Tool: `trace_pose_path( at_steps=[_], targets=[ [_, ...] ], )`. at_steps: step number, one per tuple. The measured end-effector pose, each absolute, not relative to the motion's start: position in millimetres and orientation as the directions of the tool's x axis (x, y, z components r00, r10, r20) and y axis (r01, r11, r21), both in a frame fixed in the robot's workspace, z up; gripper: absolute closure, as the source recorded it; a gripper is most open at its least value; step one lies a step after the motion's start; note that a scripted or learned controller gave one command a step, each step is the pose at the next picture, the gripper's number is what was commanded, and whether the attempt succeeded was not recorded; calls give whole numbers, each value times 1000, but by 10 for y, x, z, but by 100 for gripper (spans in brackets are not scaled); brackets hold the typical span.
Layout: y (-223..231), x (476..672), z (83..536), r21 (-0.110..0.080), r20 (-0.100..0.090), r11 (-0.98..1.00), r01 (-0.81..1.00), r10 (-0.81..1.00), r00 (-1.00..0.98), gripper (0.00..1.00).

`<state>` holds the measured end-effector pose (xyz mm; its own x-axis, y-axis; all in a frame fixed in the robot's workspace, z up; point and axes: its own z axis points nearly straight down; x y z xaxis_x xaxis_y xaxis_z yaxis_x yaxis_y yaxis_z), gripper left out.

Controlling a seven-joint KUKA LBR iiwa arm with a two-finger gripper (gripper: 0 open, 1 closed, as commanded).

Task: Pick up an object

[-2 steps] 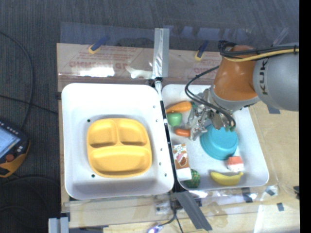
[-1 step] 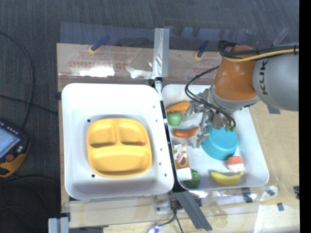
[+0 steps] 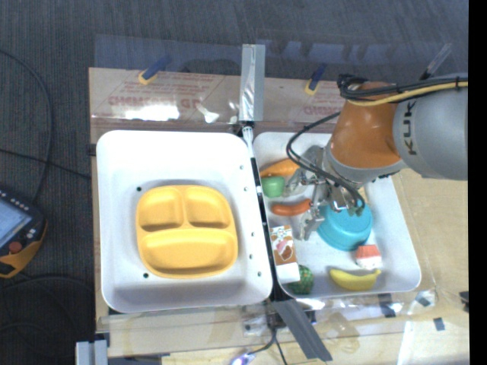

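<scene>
Starting at the left bin [image 3: 114, 204], the yellow tray [image 3: 185, 229] sits alone; in the right bin [image 3: 403, 242] the gripper [image 3: 323, 204] hangs low beside the blue bowl [image 3: 346, 228], among the food items, jaws spread and holding nothing, so the pick seems not yet made.

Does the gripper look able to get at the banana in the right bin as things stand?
Probably yes. The banana lies bare along the right bin's near wall, nothing on top; the gripper hovers by the blue bowl, just beyond it.
</scene>
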<state>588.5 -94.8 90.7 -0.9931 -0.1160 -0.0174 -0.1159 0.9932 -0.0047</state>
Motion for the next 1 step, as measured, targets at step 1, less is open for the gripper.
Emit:
trace_pose_path(
  at_steps=[1],
  targets=[
    [-959,5903,903,-2,-13,994,-105,-105,-994,0]
  ],
)
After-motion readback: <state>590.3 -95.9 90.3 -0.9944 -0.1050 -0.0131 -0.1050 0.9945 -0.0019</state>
